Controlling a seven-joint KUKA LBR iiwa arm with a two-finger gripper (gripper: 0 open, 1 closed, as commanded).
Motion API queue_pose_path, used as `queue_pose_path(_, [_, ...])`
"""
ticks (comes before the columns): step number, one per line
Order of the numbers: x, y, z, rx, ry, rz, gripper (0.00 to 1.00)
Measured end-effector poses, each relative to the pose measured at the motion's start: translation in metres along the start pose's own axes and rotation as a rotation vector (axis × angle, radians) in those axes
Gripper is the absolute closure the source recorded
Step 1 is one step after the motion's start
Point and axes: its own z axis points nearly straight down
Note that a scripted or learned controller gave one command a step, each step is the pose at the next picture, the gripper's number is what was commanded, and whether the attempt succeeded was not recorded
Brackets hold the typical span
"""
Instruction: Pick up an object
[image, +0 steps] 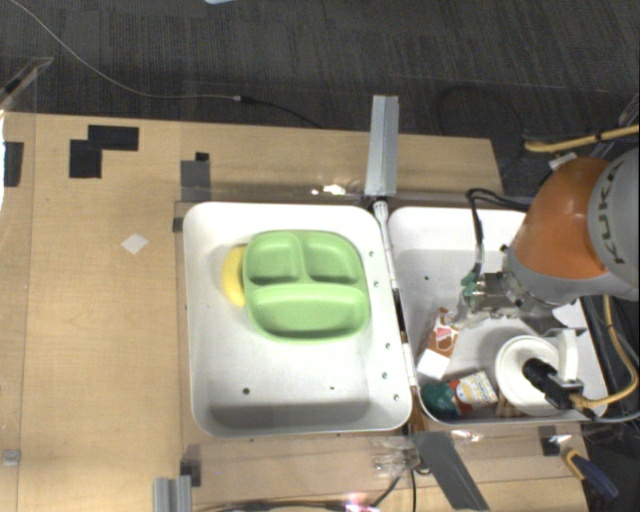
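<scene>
Over the right bin (430, 235), the gripper (478, 300) hangs low; finger state cannot be told. Small packages (462, 385) lie just below it. Left bin (205, 330) holds a green tray (303, 283).

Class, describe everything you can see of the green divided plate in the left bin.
The green divided plate looks like matte plastic, a rounded rectangle with three compartments: two small ones at the far side, one long one nearer the camera. It lies flat and upright in the far half of the left bin. A yellow object peeks out from beneath its left edge, apparently touching it. Nothing visible sits in its compartments.
</scene>
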Motion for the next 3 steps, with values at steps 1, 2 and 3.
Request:
queue_pose_path(1, [0.000, 0.000, 0.000, 0.000, 0.000, 0.000, 0.00])
queue_pose_path(2, [0.020, 0.011, -0.042, 0.003, 0.000, -0.152, 0.00])
queue_pose_path(3, [0.000, -0.002, 0.037, 0.006, 0.001, -0.147, 0.00])
